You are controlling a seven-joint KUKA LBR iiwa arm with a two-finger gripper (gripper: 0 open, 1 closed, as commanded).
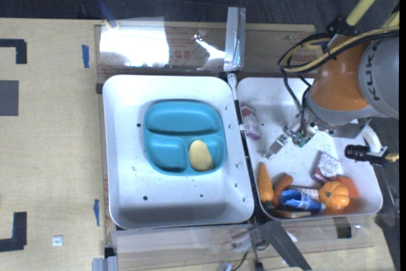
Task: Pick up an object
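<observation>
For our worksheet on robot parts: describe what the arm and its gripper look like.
The arm is grey with a glossy orange band above the wrist and dark lettering on its casing. Black and yellow cables loop beside it. The gripper is small, metallic, silver-grey, with green parts at its base.

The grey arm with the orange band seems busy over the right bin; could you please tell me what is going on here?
The grey arm with the orange band reaches in over the right white bin, its tool hanging above bare floor with nothing visibly in it. The bin's objects, among them an orange pumpkin-shaped toy, a blue tube and an orange carrot-like piece, lie at its near edge. The left white bin holds a blue divided tray with a yellow egg-shaped object in one compartment.
</observation>
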